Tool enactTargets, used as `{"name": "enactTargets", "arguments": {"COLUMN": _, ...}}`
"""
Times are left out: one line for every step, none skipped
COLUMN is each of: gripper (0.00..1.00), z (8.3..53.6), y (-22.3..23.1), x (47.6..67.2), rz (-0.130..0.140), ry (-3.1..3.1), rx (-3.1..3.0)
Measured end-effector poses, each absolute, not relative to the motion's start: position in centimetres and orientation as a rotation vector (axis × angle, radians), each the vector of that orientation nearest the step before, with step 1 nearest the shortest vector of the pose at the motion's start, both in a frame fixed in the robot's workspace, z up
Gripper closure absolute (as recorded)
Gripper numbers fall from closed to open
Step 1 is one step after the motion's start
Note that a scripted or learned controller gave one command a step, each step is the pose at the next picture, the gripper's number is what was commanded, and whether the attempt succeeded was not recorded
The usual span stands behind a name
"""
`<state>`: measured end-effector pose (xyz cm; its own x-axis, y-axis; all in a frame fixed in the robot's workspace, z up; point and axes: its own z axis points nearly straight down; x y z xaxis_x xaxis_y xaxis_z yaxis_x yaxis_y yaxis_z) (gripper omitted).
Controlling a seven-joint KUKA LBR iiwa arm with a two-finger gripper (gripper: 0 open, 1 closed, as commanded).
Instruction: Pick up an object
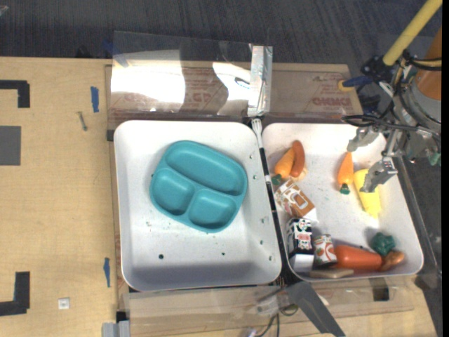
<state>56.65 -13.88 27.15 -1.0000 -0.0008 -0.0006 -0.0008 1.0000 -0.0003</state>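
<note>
Yellow toy (370, 192) lying in the right bin (414, 223), directly beneath the end effector (373, 154), fingers spread and empty; worth centring over it, beside the orange piece (344, 170), before closing.

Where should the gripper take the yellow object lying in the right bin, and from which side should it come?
Probably from straight above, closing across the narrow middle of the elongated yellow plastic object. It lies flat, pointing toward the bin's near side, with bare white floor on its left. The orange piece lies close at its upper left, so grip lower down. The gripper hovers there.
</note>
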Motion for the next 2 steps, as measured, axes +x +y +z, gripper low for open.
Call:
{"name": "enactTargets", "arguments": {"gripper": 0.0, "z": 13.4, "y": -19.7, "x": 56.8, "rz": 0.004, "ry": 3.13, "rx": -0.295}}
{"name": "enactTargets", "arguments": {"gripper": 0.0, "z": 8.9, "y": -19.6, "x": 59.3, "rz": -0.004, "ry": 3.118, "rx": -0.301}}
